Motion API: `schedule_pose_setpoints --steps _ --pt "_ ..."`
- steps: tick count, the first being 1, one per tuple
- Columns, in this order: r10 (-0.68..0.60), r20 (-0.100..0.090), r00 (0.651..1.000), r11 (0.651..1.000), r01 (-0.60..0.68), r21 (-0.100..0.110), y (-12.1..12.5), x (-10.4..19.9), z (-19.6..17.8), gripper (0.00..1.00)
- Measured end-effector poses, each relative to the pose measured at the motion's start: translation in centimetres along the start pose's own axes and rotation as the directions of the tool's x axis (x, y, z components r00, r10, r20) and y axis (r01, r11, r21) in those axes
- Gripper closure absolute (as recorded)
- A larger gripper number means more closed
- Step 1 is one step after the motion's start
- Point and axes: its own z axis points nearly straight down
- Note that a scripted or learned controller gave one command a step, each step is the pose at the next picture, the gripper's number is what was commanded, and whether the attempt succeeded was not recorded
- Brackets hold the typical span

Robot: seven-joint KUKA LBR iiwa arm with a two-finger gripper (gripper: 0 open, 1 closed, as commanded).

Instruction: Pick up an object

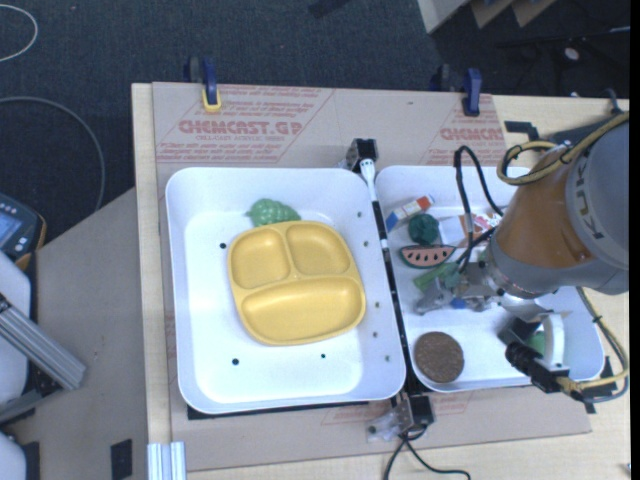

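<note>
You see the pincer [440,290] low in the right bin [590,360] beside the watermelon slice [423,256], grip state unclear; next, confirm a hold.

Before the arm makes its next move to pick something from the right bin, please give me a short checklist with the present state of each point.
1. Gripper over the right bin: ok.
2. Objects within reach: watermelon slice, dark green object, brown round disc: ok.
3. Something held between the fingers: cannot tell.
4. Yellow divided plate in the left bin, away from the arm: ok.
5. Cables near the wrist not snagged: cannot tell.
</note>
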Motion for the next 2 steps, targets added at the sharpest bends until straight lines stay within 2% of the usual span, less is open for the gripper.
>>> schedule_pose_setpoints --steps 1,2 --pt "0.009 0.001 1.0 1.0 -0.009 0.001 -3.0 -1.0 -2.7 0.0" --pt "0.006 0.005 1.0 1.0 -0.006 -0.007 -2.8 -0.7 -5.8 0.0"
